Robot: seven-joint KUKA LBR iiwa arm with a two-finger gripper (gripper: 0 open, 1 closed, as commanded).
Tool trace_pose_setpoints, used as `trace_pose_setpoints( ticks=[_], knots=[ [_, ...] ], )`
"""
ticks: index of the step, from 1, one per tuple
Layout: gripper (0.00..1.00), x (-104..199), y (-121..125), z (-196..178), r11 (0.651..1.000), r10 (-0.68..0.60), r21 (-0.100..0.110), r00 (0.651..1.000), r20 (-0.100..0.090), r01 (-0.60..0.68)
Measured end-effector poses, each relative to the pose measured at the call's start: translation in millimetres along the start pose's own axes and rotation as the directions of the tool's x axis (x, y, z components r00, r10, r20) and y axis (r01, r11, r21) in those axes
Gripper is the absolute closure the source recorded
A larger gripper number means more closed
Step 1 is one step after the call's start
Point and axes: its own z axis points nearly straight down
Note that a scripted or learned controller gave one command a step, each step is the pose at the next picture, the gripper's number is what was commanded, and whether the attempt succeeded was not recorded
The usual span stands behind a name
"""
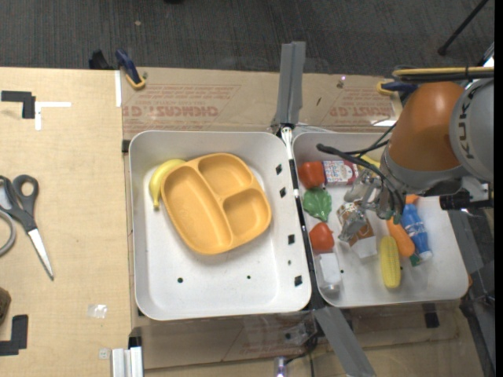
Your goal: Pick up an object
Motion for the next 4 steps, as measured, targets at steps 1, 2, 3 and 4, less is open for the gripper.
trace_pose_setpoints(
  ticks=[1,2,3,4],
  knots=[
    [1.00,-1,1,-9,1.000,-0.003,0.000,1.000,0.003,0.003],
    [1.00,45,-10,-1,0.992,-0.125,-0.001,0.992,0.001,0.125],
    [1.00,-75,8,-3,0.995,-0.098,-0.001,0.995,0.003,0.098],
    [1.00,-66,8,-1,1.000,0.029,-0.001,1.000,0.002,-0.029]
  ],
)
